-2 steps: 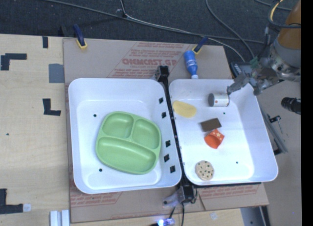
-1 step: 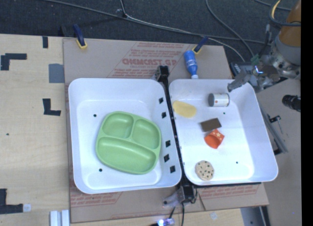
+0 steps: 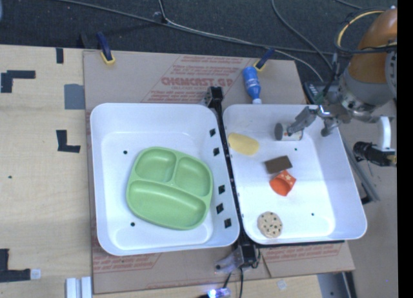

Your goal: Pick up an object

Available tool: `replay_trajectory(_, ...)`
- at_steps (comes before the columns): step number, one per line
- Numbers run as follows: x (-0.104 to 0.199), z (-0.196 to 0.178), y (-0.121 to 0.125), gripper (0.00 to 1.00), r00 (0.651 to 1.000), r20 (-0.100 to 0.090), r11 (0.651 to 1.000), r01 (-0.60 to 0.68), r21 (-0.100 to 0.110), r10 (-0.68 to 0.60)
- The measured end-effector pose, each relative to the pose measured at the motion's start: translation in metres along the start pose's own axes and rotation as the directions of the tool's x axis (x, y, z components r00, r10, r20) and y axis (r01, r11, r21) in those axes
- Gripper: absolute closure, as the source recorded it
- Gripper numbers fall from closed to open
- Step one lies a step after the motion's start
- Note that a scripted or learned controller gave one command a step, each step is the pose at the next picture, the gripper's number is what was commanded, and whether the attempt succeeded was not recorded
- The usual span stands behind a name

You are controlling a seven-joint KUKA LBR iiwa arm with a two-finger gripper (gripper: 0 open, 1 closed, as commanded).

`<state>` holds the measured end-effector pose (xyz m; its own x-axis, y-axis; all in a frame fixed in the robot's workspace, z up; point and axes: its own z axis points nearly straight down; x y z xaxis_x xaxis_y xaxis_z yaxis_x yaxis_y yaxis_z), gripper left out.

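Observation:
The right bin [image 3: 335, 206] holds a pale yellow lump [image 3: 243, 143] near its left wall, a small brown block [image 3: 278, 164], an orange-red piece [image 3: 282, 183] just below the block, and a round chocolate-chip cookie [image 3: 270, 224] near the front. My gripper [image 3: 290, 129] hangs over the bin's far part, to the right of the yellow lump and above the brown block. Its two grey fingers stand apart, open, with nothing between them. The arm reaches in from the upper right.
A green divided plate [image 3: 170, 187] lies in the left bin [image 3: 103, 129]. A blue-handled clamp [image 3: 251, 84] sits behind the bins, and black clips line the wall between them. Cables run across the dark floor at the back.

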<state>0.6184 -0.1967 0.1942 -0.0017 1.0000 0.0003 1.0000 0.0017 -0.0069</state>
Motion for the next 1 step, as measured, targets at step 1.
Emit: replay_trajectory(1, 0.0028, 0.0446, 0.005, 0.0, 1.0, 0.001, 1.0, 0.001, -0.003, -0.001)
